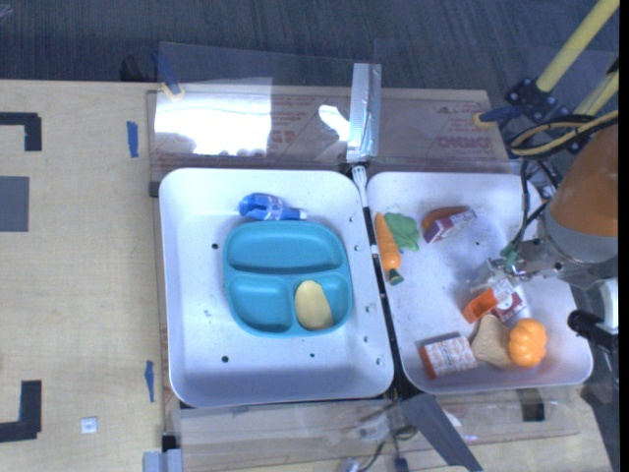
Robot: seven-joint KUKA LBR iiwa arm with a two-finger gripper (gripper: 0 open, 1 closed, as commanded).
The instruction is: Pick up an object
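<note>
Camera view, claw (506, 264) (right bin (432, 293)) over red packet (494, 301)

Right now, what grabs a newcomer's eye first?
The turquoise divided tray in the left bin, with a yellow potato-like piece in its lower right compartment. Then the toy food in the right bin: a small orange pumpkin near the gripper and a carrot.

One camera is fixed above the bench (69, 264) and looks down at a slant. It sees both bins (187, 293) whole. The arm (590, 205) enters from the right.
</note>
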